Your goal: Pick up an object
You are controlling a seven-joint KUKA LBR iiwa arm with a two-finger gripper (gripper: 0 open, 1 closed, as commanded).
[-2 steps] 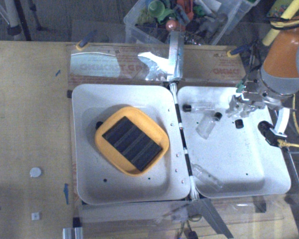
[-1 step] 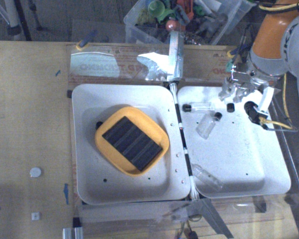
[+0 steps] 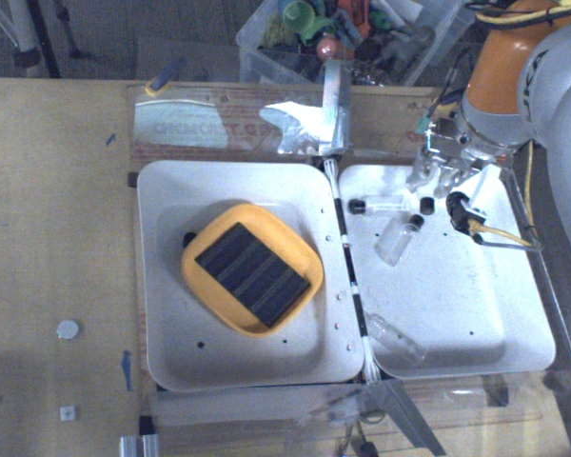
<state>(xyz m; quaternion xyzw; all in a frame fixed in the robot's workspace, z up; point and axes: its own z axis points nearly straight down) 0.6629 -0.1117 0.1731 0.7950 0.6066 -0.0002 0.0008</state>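
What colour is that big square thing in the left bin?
The square object is yellow-orange with a dark ribbed panel on top, seen in the camera view.

Even, fairly bright overhead light falls on the two shallow white plastic bins point(image 3: 162, 350), which look slightly washed out. The yellow rounded-square pad with a dark ribbed panel point(image 3: 251, 268) casts a soft shadow toward 10 o'clock. Glare flares off the crinkled silver foil sheet point(image 3: 295, 127) at 12 o'clock. The grey and orange arm point(image 3: 514, 60) at 2 o'clock looks soft and blurred; the picture is grainy overall.
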